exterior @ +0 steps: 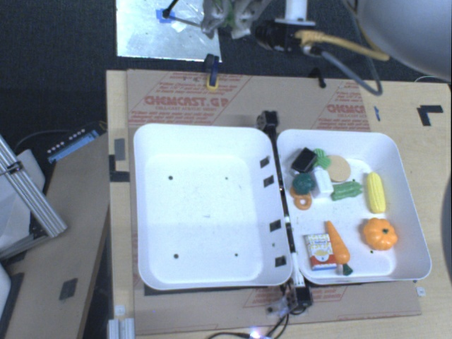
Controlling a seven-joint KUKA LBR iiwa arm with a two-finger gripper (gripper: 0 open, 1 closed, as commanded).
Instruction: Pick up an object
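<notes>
In the right bin [406, 189], all the pickable things lie together; the left bin [198, 210] next to it holds none. Gripper [227, 16] hangs at the top of the view, above the bench's far edge, well apart from both bins. Whether it is parted or closed, cannot tell: glare and blur.

Contents: corn [376, 192] upright near the right wall; pumpkin [380, 234] just below it; carrot [337, 241] lying at a slant, touching a small box [319, 251]. At the upper left a tight cluster: black block [304, 160], a round tan piece [340, 168], a dark green ball [304, 183], an orange ring [302, 203], a green piece [347, 190].

Risks, as I judge them:
- Descent into the cluster: jaws likely land on two items, or push one aside.
- Pumpkin: round, may squirt out of a pinch.
- Carrot against box: a jaw may snag the box.
- Items near the walls: a jaw may strike the rim.

Corn looks the cleanest target, clear space on both sides.
</notes>
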